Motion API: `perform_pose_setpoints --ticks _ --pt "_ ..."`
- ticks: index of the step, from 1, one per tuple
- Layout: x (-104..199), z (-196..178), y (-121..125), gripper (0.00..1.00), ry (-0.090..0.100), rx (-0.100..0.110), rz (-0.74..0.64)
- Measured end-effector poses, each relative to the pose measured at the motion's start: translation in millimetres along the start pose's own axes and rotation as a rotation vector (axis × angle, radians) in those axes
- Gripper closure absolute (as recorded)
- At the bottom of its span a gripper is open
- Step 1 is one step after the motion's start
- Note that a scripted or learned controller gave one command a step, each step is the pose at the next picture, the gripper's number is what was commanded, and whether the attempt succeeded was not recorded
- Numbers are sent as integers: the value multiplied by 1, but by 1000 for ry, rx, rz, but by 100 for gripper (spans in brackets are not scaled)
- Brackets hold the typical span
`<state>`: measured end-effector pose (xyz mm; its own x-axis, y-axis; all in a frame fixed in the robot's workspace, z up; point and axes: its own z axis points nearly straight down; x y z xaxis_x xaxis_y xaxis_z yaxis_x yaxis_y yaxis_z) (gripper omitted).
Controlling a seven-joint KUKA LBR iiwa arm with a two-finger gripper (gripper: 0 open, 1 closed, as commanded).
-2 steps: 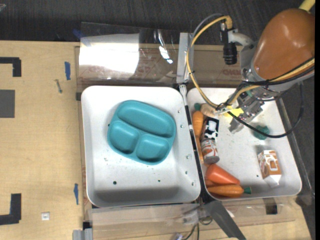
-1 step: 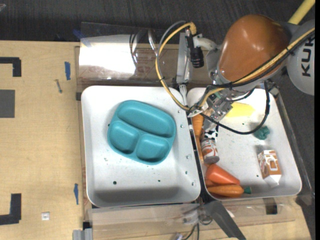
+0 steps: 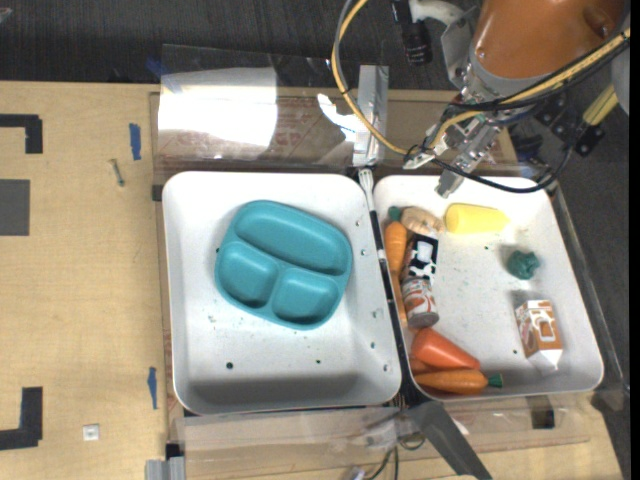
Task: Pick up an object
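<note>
The worktop [image 3: 70,268] is light wood and it carries two shallow white bins side by side. The left bin [image 3: 190,348] holds a teal divided tray [image 3: 283,261], which lies a little tilted, near the middle of the bin.

The right bin [image 3: 580,358] holds several small things. A yellow block [image 3: 476,218] lies near the far edge of this bin. Along the left wall there is an orange carrot [image 3: 397,245], and beside it stands or lies a small black and white carton [image 3: 424,256]; I cannot tell which. Just below the carton lies a small can [image 3: 420,301] with a grey end. At the near left corner two more orange carrots [image 3: 445,360] lie together, touching each other. A dark green lump [image 3: 523,263] sits toward the right side, and a little brown and white carton [image 3: 538,330] lies nearer to the front, apart from the lump.

The arm [image 3: 535,13] comes in from the upper right, with its orange band large in view and yellow cables looping around it. The claw [image 3: 452,173] hangs over the far edge of the right bin, just beside the yellow block and a little to its left. Its tips look close together and nothing is visible between them, but they are small and dark, so I cannot tell if the claw is open or closed.
</note>
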<state>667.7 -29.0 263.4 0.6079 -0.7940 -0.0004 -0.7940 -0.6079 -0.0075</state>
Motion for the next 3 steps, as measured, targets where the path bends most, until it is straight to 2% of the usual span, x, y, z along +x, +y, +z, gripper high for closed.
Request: perform_pose_setpoints --ticks 1,2,3 --pt "82 39 65 100 -7 -7 -273" --pt "32 22 25 100 -6 -4 -371" --pt "-5 82 0 100 -13 -8 -390"
